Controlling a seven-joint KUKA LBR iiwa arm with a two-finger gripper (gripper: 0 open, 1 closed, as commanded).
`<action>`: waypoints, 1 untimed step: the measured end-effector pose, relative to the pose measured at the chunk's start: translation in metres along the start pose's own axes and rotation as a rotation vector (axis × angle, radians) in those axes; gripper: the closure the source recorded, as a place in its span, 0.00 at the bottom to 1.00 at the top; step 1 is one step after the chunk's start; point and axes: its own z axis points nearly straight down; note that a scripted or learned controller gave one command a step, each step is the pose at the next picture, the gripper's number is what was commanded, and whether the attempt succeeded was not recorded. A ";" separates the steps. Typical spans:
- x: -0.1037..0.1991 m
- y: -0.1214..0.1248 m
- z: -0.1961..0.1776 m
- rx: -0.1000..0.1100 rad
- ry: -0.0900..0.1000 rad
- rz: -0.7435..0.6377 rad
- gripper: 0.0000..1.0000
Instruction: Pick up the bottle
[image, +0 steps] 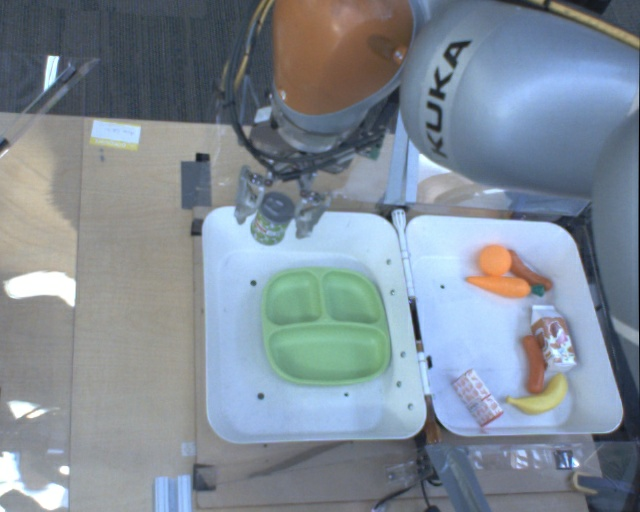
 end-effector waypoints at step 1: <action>0.056 0.044 0.086 -0.005 0.003 -0.430 1.00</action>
